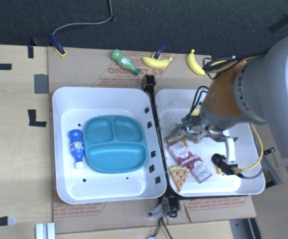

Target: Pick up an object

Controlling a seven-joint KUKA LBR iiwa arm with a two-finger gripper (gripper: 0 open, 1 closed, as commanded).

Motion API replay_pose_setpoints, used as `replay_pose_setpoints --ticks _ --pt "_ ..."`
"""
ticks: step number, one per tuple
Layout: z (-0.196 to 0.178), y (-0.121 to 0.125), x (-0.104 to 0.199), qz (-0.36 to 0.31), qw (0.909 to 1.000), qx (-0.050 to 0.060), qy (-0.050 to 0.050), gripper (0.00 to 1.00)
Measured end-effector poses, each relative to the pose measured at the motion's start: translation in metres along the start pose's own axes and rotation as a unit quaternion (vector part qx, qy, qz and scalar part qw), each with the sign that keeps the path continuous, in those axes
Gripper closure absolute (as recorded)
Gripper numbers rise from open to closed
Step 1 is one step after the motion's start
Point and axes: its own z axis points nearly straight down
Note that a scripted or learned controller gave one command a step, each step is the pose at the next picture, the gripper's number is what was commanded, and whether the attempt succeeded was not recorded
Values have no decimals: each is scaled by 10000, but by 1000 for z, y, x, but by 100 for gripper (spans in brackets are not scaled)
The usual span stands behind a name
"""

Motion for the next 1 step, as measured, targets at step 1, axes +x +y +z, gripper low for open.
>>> replay_pose_setpoints --ticks 1 --pt "1 54 -4 -1 10000 -4 -2 0"
